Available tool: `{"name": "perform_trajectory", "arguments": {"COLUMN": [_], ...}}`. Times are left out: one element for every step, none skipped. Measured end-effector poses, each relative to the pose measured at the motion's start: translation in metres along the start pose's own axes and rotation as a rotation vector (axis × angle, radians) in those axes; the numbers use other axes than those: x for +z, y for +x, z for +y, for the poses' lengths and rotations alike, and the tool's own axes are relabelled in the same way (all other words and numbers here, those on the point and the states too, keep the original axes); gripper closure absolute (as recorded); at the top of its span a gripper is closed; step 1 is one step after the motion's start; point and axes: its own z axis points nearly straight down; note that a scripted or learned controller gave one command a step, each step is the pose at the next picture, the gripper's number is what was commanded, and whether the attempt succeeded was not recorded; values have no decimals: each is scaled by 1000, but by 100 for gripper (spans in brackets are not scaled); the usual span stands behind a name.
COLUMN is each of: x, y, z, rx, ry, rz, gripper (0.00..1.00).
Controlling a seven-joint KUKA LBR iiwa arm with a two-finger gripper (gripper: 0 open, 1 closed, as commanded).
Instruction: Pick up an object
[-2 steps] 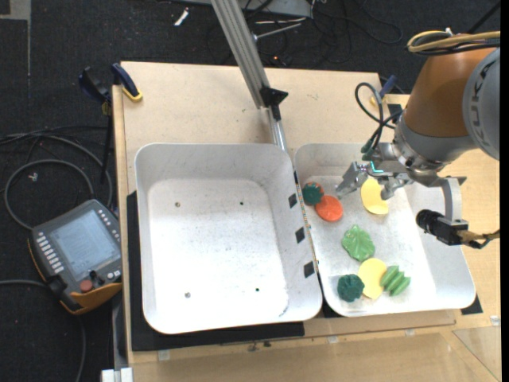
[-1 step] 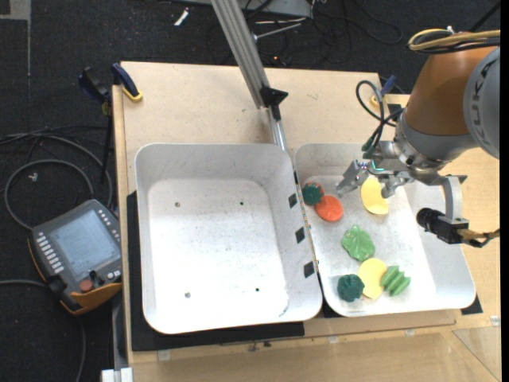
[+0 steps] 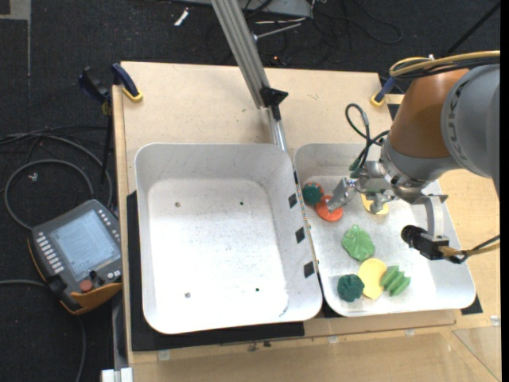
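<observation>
From my camera above the bench (image 3: 199,102) I see a pale wooden top on dark carpet, cables trailing at the far side and a teach pendant (image 3: 75,253) lying on the floor to the left. Two white bins sit side by side; the left bin (image 3: 159,165) is large, the right bin (image 3: 457,293) holds the toys. The arm (image 3: 445,122) reaches in from the right and its gripper (image 3: 343,196) is low in the right bin's far left part. I cannot tell how far the jaws are apart or whether they hold anything. Just below and left of the jaws lies an orange-red object (image 3: 328,210), with a dark green piece (image 3: 312,191) touching its left. Nearer the camera from the jaws lie a light green leaf (image 3: 358,243), a yellow piece (image 3: 372,277), a dark green lump (image 3: 349,286) and a green ridged piece (image 3: 395,280).
</observation>
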Motion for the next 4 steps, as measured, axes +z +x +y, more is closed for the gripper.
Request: {"name": "perform_trajectory", "arguments": {"x": [54, 40, -16, -80], "y": [1, 0, 1, 3], "z": [-1, 1, 12, 12], "rx": [0, 0, -5, -6], "ry": [0, -7, -13, -14], "rz": [0, 0, -1, -2], "gripper": [0, 100, 100, 100]}}
